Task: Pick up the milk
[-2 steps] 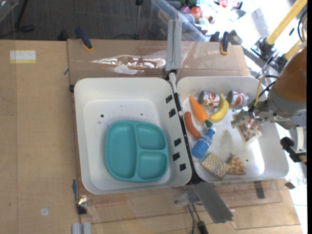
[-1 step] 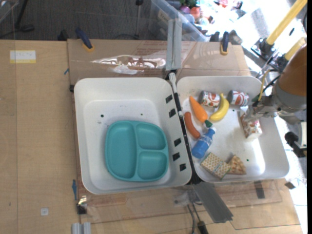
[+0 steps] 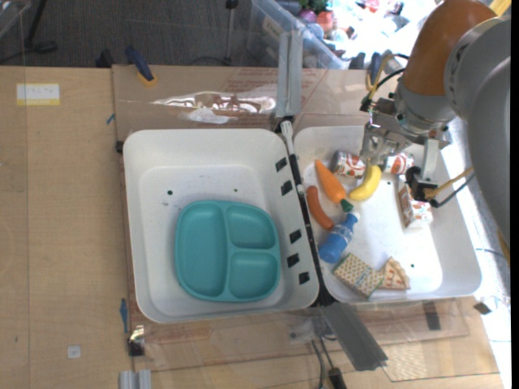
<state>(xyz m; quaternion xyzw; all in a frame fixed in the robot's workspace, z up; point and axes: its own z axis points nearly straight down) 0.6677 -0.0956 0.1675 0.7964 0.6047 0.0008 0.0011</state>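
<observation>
Arm over the right bin [image 3: 454, 278]. Gripper [image 3: 381, 154] hangs low above the cluster at the bin's back. Whether it is spread or closed: cannot tell, the wrist hides it from this slant. Nothing visibly held.

Milk: taken to be the small white carton with red print [image 3: 413, 207], lying on its side on the bin floor. Print is too small to read, so this identification is probable, not certain. From the gripper it lies toward the arm's side and nearer the front of the bin, close but not under it. Two red-and-white packs sit nearer: one [image 3: 349, 164] just on the far side from the arm, one [image 3: 399, 164] just beside the gripper on the arm's side. The banana [image 3: 366, 185] lies almost directly under the tip, with the carrot [image 3: 328, 181] beyond it.

Handling estimate:
- likely a light toy carton, stiff-walled and hollow
- flat smooth faces, may slip under a weak pinch
- may skate on the slick bin floor if nudged
- low breakage risk

Grasp plan: close across the narrow width at mid-length, jaws square to the long sides. The carton has bare floor on both long sides, so there is room for that.
</observation>
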